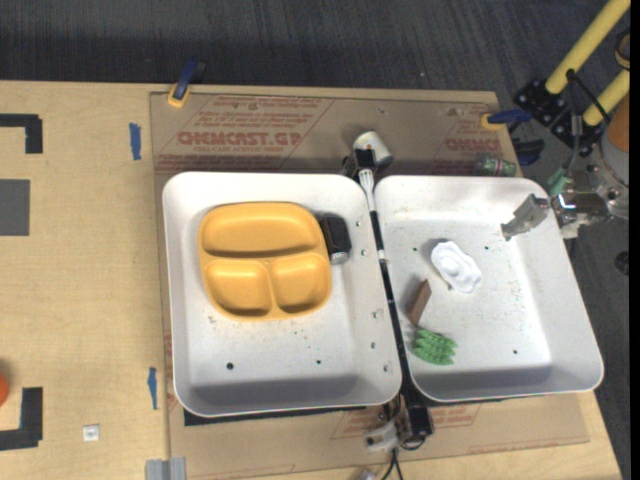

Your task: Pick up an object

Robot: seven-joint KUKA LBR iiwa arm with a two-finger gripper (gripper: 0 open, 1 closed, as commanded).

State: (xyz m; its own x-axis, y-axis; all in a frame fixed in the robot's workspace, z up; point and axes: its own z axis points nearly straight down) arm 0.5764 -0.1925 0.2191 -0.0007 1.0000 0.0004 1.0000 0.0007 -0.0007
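So the easiest grab here looks like the white crumpled thing (pixel 455 265) sitting a bit above the middle of the right bin (pixel 570 298). I'd guess it's light and soft, maybe squishy, so pinching straight down across its narrow width should work and it won't skid much.

At about 7 o'clock from it, close by, is a small brown block (pixel 417 301), probably stiff and harder to catch since it lies tilted. Just below that, at 6 o'clock, is a green bumpy toy (pixel 433 347), near the bin's lower wall.

The left bin (pixel 190 298) has a yellow divided tray (pixel 266 259) with a dark object (pixel 334 237) touching its 3 o'clock edge.

The gripper (pixel 524 215) hangs over the right bin's 2 o'clock corner, well apart from everything. Can't tell how its tool end is set from here.
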